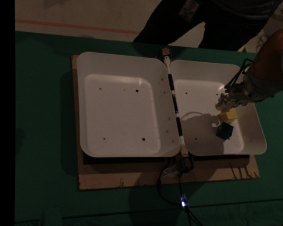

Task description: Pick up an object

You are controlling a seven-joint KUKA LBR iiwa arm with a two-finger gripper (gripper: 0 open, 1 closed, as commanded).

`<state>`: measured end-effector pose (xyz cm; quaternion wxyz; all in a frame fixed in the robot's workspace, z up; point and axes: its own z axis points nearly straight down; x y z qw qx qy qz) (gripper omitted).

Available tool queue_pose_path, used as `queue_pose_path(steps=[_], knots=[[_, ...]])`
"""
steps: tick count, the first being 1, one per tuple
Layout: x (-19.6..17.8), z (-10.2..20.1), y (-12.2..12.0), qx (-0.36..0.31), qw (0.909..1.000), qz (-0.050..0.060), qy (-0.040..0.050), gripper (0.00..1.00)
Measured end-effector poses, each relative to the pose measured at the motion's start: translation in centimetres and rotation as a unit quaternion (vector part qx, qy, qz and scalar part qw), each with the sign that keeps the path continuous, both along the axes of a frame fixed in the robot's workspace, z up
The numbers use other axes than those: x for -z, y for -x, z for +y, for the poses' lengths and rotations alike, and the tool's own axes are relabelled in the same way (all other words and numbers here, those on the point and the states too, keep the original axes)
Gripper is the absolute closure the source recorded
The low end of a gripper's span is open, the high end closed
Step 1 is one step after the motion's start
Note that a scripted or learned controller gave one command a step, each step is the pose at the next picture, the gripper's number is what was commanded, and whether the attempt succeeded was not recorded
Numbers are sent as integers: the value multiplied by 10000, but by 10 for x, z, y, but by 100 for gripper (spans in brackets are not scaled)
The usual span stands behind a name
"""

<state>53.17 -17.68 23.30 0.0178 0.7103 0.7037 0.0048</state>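
Yellow block sits just below and right of my gripper — dark cube lower down; I cannot tell how the tool is set.

- I am finding no legible text, brand, number or sign here.
- The badge at the top edge is showing print too blurred for reading.

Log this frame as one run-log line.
arm: over right bin | gripper: just above yellow block, nothing seen held | dark block: beside yellow, in bin | pick: not done
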Motion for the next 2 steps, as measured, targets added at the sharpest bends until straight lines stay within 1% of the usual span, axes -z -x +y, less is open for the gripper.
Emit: queue_pose_path(steps=[1,2], knots=[[-59,-5,-10,-30,9999,109,-67,100],[-126,-10,-11,-29,9999,101,-64,100]])
